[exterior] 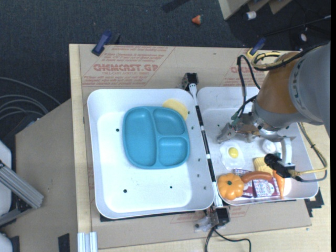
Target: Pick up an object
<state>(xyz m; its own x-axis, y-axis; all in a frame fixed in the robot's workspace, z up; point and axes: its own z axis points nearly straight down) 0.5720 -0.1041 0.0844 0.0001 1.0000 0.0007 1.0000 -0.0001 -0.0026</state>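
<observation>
The arm is reaching in from three o'clock, its gripper (pixel 231 132) hanging low over the right bin (pixel 220 101), at about nine o'clock of that bin's floor. Whether its jaws are spread or closed I cannot tell; nothing visibly sits between them. A fried egg (pixel 231 153) is lying just at six o'clock of it, with an orange pepper (pixel 230 187) and a ketchup packet (pixel 261 185) nearer the front edge. The left bin (pixel 105 156) is holding a blue divided plate (pixel 155 137) and, perhaps, a yellow lemon (pixel 177 107).
</observation>
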